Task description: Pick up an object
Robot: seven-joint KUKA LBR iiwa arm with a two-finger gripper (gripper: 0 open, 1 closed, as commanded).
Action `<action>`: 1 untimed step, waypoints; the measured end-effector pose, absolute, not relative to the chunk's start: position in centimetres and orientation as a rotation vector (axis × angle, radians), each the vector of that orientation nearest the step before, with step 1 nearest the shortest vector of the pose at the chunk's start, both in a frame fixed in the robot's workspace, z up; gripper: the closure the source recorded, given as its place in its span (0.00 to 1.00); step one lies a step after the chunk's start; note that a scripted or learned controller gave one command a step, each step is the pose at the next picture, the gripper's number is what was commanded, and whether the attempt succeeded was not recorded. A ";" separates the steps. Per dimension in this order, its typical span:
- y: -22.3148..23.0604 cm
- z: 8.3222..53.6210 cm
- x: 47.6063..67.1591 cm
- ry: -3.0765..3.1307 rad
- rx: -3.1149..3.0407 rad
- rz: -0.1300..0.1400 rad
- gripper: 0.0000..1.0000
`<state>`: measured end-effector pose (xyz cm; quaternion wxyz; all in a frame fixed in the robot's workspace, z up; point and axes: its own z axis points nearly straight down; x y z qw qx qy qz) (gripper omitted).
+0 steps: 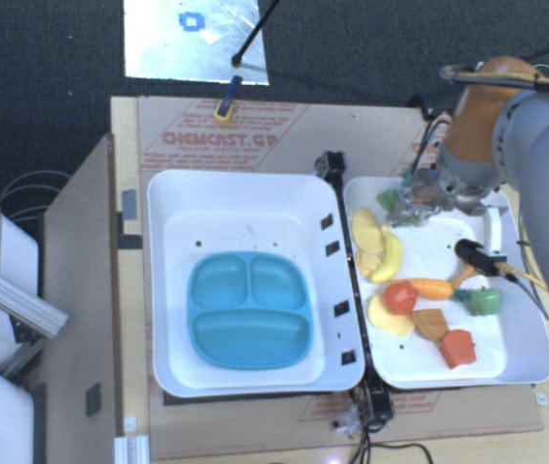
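Green piece: seen in the far left corner of the right bin, just left of the gripper; contact between the two cannot be made out.
Gripper: lowered over the far part of the right bin; whether it is released or clenched cannot be told, and no grasp can be confirmed.
Arm: grey, with an orange band above the wrist, reached in from the right over the bin's far edge.
Yellow pieces: two curved shapes laid along the left wall of the right bin, nearer than the green piece and touching each other.
Red round piece: set nearer again, resting against a pale yellow piece.
Orange carrot shape: laid just right of the red round piece.
Green pepper shape: placed right of the carrot shape.
Brown wedge and red block: found in the near part of the right bin, close together.
Left bin: occupied by a blue divided plate, laid flat towards its near side.
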<state>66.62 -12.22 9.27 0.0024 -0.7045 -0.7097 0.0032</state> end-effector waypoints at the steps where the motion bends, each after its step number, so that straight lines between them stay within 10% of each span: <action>1: -2.3 18.7 61.4 -2.230 -2.210 -0.002 1.00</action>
